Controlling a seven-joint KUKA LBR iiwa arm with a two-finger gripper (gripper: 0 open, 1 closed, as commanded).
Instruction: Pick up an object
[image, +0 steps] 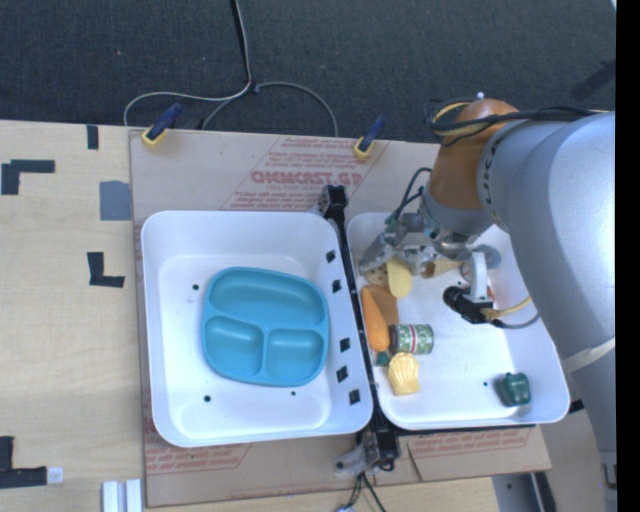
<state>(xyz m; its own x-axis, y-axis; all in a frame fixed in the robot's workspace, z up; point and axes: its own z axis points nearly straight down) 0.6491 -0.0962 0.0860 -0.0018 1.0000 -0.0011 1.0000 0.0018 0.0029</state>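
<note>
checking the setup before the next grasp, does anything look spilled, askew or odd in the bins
Nothing stands out. The blue tray lies flat in the left bin. The small items, including a can on its side, lie loose in the right bin, none over a rim.

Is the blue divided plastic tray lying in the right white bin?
No, the blue divided plastic tray lies in the left white bin, alone there.

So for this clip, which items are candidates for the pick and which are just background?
Job:
gripper
pale yellow piece by the gripper
orange carrot
green can
yellow corn
dark green item

Lying about:
blue divided tray in the left bin
clamps
</note>
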